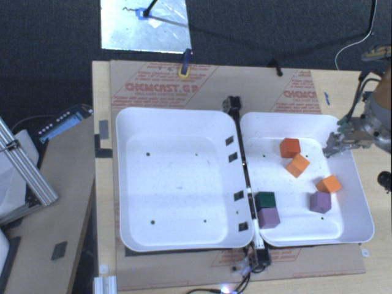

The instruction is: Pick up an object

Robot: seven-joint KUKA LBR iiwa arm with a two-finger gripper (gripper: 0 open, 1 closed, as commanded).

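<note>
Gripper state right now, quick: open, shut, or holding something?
Gripper: cannot be told. It sits over the right bin's far right edge, apart from the blocks.

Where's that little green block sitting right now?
The green block sits in the right bin, near its left wall, touching the purple block just in front of it.

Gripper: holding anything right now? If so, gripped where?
Nothing held. The gripper sits at the right bin's right rim, with no block between it; the nearest orange blocks lie apart from it.
</note>
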